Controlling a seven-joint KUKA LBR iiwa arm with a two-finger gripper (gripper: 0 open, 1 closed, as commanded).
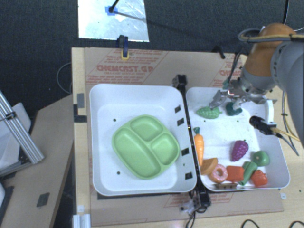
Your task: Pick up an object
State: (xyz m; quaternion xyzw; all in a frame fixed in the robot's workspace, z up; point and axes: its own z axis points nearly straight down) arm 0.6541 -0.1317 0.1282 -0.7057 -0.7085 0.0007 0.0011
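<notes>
Upper right of the frame, over the top end of the right bin [216, 134], the gripper [224, 101] hangs low between two small toys. A green leafy toy [209, 112] lies just to its lower left and a dark teal piece [233, 109] just to its lower right. Claw state: cannot tell, since the wrist and blur hide it, and nothing can be seen held in it. By the look of things, no object is off the bin floor yet.

Your likeliest target is the green leafy toy: it's nearest, and it lies clear of the bin wall.
- Centre over its middle, not the frilly edge.
- Come straight down and close across the narrow side.
- It looks flat and low, so you'd probably need to go almost to the floor; a shallow close would likely skim over it.
- Watch the dark teal piece — it's close enough to get nudged or pinched along with the target.

Other picks in this bin:
- A carrot [198, 147] lies along the left wall.
- Purple grapes [240, 149] sit mid-bin, alone.
- A round green toy [260, 157] is at the right.
- A donut [219, 174] and a red-orange block [234, 173] crowd the lower edge, touching, so they're worse picks.

The left bin [109, 103] holds a green divided plate [145, 146] at centre. Both bins sit on a brown board [142, 65] with red lettering, with dark carpet [33, 27] around it. A silvery sheet [111, 13] lies at top, left of centre, and a blue-and-yellow clamp [123, 46] grips the board's top edge. An aluminium frame [16, 132] runs along the left edge — all well apart from the arm.
</notes>
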